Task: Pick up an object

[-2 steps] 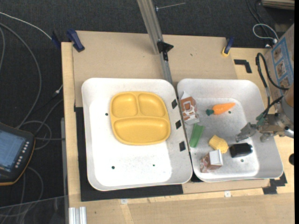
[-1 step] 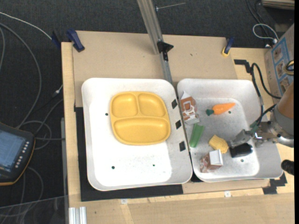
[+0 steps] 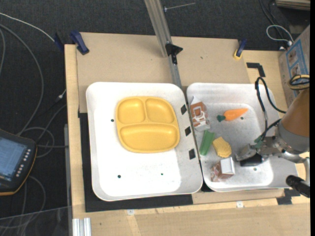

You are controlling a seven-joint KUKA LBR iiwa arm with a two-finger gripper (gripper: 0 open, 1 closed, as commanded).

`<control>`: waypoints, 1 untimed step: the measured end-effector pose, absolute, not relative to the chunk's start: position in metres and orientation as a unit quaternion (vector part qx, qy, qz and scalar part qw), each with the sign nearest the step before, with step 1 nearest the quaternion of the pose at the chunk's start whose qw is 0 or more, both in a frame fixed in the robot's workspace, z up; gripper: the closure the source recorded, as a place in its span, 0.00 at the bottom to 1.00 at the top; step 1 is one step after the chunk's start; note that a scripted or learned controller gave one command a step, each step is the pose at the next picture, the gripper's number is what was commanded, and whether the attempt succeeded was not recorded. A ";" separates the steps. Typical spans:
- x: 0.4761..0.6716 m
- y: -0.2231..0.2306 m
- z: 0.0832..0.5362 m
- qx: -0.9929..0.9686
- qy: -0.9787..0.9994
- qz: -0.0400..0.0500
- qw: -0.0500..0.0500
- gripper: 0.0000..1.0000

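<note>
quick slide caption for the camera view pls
End effector low in the right bin near a small box, with a yellow divided plate in the left bin.

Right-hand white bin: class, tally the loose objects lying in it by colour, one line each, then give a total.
Orange: 1, the orange toy carrot
Green: 1, the green oblong block
Yellow: 1, the yellow lumpy piece
Brown and white: 2, the small carton and the small box
Total: 5
</note>
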State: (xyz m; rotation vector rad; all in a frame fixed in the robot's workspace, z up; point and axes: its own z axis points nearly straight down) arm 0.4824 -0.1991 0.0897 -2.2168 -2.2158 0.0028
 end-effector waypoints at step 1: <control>0.484 -0.199 0.103 -0.707 -0.707 -0.001 0.000 1.00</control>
